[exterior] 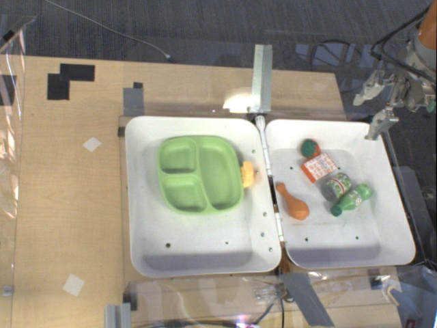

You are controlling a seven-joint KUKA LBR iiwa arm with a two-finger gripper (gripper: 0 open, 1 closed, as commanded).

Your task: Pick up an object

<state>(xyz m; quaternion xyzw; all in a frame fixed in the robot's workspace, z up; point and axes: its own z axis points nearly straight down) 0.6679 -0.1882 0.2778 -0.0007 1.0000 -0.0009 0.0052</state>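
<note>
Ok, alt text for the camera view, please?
The gripper hangs open above the right bin's top right corner, holding nothing. That bin holds a drumstick, red packet, can and green bottle; the left bin holds a green tray.

The right bin (382,203) holds a loose cluster. A small round green and red ball (311,146) lies nearest the far edge. Just beside it toward the near edge is a red and white packet (319,166), then a grey can (336,185) touching a green bottle (351,199) lying on its side. An orange drumstick-shaped toy (293,203) lies near the left edge.

In the left bin (143,244), a green three-compartment tray (201,173) sits flat, with a small yellow-orange piece (248,175) at its right edge.
</note>
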